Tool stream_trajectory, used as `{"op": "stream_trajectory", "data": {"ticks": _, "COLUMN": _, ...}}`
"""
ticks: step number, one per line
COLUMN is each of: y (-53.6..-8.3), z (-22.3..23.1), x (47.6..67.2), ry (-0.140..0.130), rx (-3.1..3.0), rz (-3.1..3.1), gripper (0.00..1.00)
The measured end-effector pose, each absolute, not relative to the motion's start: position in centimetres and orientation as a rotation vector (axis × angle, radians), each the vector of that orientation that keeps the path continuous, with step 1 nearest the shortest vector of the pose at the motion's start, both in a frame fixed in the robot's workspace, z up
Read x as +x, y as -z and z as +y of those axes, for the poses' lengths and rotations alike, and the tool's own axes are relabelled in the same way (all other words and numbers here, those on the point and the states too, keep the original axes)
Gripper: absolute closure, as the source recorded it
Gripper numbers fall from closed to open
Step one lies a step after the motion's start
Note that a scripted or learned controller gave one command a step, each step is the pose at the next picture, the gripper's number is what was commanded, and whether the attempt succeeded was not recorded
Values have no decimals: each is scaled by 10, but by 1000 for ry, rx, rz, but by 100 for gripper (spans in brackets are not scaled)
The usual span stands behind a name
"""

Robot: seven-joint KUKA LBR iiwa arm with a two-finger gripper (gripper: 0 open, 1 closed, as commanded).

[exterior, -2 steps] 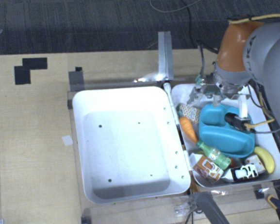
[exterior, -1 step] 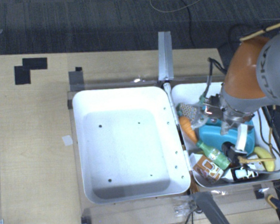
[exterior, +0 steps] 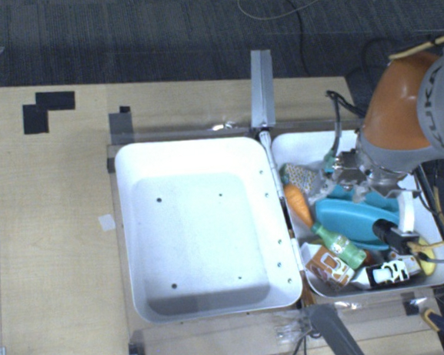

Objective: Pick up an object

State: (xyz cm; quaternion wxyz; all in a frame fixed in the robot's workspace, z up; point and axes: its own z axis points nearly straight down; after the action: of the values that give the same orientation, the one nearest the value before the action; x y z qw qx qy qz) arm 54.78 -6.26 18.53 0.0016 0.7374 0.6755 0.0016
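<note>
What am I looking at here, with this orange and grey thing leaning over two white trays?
That orange and grey thing is a robot arm, reaching in from the right. A camera fixed above the bench took the picture, looking down at a slant. The arm's job is to pick up an object. At its tip is a claw, lowered into the right bin; whether it grips anything cannot be seen here. That bin is crowded: a carrot, a blue container, a green bottle, a brown packet and a few smaller items, packed close together. Beside it sits the left bin. Both rest on a wooden bench.
</note>
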Motion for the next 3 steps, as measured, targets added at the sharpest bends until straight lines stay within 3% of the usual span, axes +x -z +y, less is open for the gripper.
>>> {"op": "stream_trajectory", "data": {"ticks": 1, "y": -151, "z": 73, "x": 528, "ry": -1, "rx": 2396, "rz": 2002, "gripper": 0}}
{"op": "stream_trajectory", "data": {"ticks": 2, "y": -186, "z": 8, "x": 580, "ry": -5, "rx": 1859, "rz": 2528, "gripper": 0}}
{"op": "stream_trajectory", "data": {"ticks": 3, "y": -185, "z": 61, "x": 631, "ry": -5, "rx": 1839, "rz": 2543, "gripper": 0}}
